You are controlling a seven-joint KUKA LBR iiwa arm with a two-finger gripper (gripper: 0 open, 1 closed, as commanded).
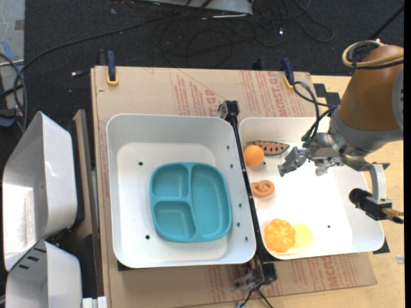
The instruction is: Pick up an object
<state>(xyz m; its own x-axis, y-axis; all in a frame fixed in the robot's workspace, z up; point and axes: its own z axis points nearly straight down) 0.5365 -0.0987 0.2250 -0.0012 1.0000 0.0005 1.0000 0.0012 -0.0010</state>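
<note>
The yellow pepper (280, 235) lies nearest us; our hand (290, 162) hovers just right of the orange ball (254, 154), whether spread or pressed together we cannot tell.

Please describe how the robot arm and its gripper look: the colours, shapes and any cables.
The arm is thick and rounded, with a wide orange-brown band above a grey wrist section. Black cables loop along its left side toward the gripper, which is small, dark grey metal with thin fingers. A tan cable ring sits on top of the arm.
</note>
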